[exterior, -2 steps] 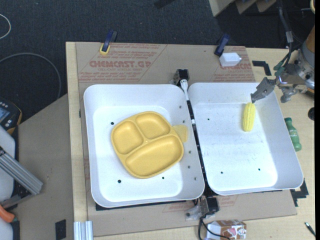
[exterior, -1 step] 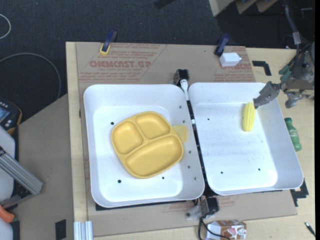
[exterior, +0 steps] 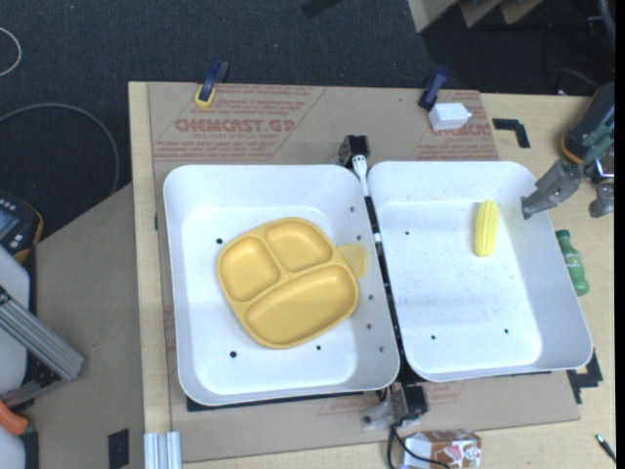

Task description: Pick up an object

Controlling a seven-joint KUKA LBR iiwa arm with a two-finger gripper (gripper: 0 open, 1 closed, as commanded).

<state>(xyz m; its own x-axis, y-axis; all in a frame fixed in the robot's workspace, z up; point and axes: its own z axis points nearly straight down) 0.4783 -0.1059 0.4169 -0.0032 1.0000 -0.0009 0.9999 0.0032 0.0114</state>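
Gripper parked at the right bin's edge, corn sitting loose inside

The gripper hangs over the far right rim of the right bin, fingers spread apart with nothing between them. The yellow corn cob lies in that bin's far right part, near the gripper but not touching. Left of the right bin, the left bin holds a yellow divided plate

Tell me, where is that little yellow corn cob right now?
The corn cob lies in the right bin, near its far right corner, close to the gripper.
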